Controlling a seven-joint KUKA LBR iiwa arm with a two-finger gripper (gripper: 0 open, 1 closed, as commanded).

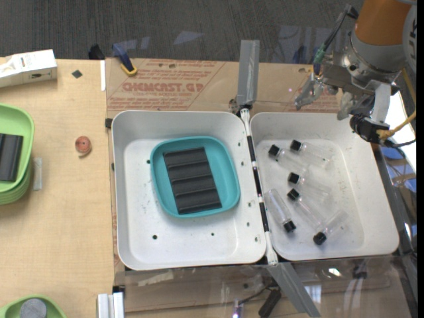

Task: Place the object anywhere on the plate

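A grey robot arm with an orange band [383, 15] hangs over the far right corner of the tabletop [59, 230], its claw [324, 88] poised above the back rim of the right-hand white bin [391, 237]; whether the claw is open or closed cannot be told from this angle, and nothing can be seen gripped in it. Below and in front of the claw, well apart from it, several clear plastic vials with black caps [291, 177] lie scattered flat across the floor of the right bin, one near the back left corner [273, 152], another just beside it toward the middle [296, 146], and more toward the front [320, 238]. In the left-hand white bin [132, 244], a teal plate [159, 161] sits near the centre, carrying a dark ribbed rectangular block [192, 179]. The vials are all in the bin next to the plate's, none touching the plate. A sheet of brown cardboard [165, 85] lies behind the bins, and a green tray [16, 121] rests at the tabletop's left edge near a small round reddish object [82, 144].
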